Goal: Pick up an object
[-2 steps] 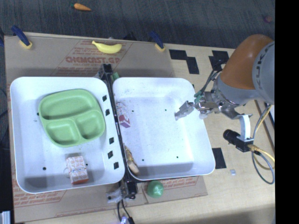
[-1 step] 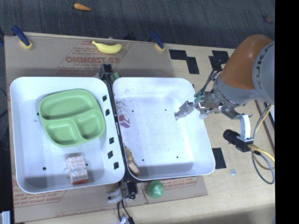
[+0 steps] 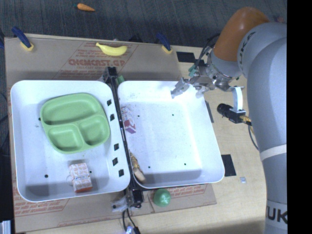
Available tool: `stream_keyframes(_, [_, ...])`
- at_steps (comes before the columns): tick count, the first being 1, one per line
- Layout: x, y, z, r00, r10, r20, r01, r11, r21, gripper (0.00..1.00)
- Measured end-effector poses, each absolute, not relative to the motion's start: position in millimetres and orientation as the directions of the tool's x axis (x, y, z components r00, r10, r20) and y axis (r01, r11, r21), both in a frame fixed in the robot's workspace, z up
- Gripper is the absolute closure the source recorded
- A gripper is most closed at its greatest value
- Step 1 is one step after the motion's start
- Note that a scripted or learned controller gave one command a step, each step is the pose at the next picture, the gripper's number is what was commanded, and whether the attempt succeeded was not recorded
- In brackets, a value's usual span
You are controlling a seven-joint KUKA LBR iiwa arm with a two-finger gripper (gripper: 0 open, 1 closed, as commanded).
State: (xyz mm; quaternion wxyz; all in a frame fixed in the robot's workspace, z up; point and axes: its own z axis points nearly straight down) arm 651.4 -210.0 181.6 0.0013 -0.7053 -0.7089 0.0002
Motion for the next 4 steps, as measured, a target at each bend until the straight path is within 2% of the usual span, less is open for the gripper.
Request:
stream_keyframes(1, [655.9,-139,91,-0.007,1.0,0.002,1.0,0.007,-0.005,0.0])
stream_keyframes(2, [657.0,-139,103,-0.01,1.0,0.001,1.0,0.01,-0.004,1.0])
stream_keyframes(3, [657.5,-60,194,-0.006,1.0,0.002,1.0,0.006,0.001,1.0])
stream_keyframes(4, [656.6,-61,192,-0.005,1.0,0.001,1.0,0.005,-0.002,0.0])
